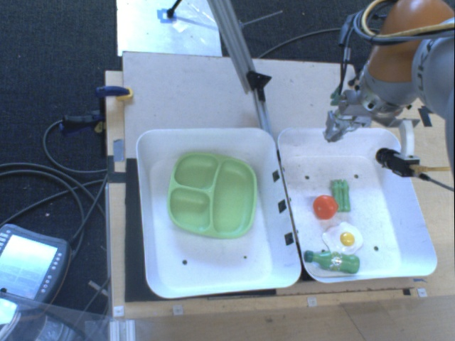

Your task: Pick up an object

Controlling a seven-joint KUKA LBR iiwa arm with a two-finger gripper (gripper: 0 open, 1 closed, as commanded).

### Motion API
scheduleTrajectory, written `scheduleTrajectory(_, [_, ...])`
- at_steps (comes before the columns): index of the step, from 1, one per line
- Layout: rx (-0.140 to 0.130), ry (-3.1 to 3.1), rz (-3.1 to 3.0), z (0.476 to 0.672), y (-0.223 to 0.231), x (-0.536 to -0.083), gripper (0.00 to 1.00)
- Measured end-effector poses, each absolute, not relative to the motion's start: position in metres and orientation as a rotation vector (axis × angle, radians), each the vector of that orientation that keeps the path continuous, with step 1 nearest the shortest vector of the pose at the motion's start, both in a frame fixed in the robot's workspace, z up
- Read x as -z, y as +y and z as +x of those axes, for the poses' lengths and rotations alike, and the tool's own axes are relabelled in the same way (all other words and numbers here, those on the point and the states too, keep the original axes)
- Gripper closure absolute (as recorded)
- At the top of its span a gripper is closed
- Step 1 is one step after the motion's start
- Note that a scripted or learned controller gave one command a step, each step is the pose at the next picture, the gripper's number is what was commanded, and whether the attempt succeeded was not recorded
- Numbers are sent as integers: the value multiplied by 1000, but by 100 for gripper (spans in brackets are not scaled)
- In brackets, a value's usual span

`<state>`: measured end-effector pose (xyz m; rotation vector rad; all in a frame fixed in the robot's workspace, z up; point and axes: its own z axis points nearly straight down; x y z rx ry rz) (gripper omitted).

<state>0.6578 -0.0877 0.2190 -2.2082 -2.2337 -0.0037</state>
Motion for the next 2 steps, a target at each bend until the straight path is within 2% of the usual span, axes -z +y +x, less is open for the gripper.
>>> scheduleTrajectory(1, [6,-2235,-2208,657,-30,-232,100])
scheduleTrajectory(2, [4,-2233,-2206,648,33,-228,100])
